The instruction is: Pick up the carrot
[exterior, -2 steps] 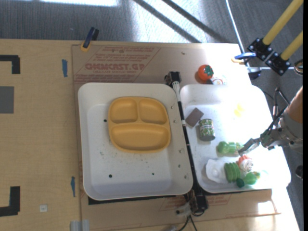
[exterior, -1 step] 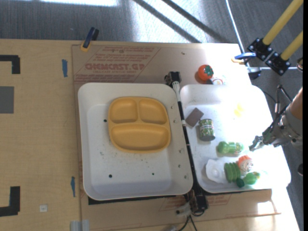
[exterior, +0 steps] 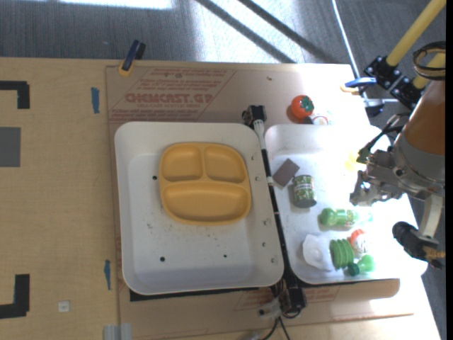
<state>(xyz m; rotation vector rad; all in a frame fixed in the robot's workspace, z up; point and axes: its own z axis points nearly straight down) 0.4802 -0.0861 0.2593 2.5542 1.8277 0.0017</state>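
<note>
A small orange and white piece [exterior: 359,240], which may be the carrot, lies in the near right part of the right bin [exterior: 283,142], among green toys. It is too small to tell for sure. My gripper [exterior: 367,191] hangs over the right side of that bin, about a hand's width behind the orange piece and just beyond a light green toy [exterior: 337,218]. Glare washes out the area around the gripper, and I see nothing held there.
The right bin also holds a grey block [exterior: 286,171], a green can [exterior: 304,190], a white lump [exterior: 316,251] and a ribbed green toy [exterior: 342,252]. A yellow divided plate [exterior: 205,182] sits in the left bin [exterior: 134,211]. A red tomato [exterior: 301,107] lies behind the right bin.
</note>
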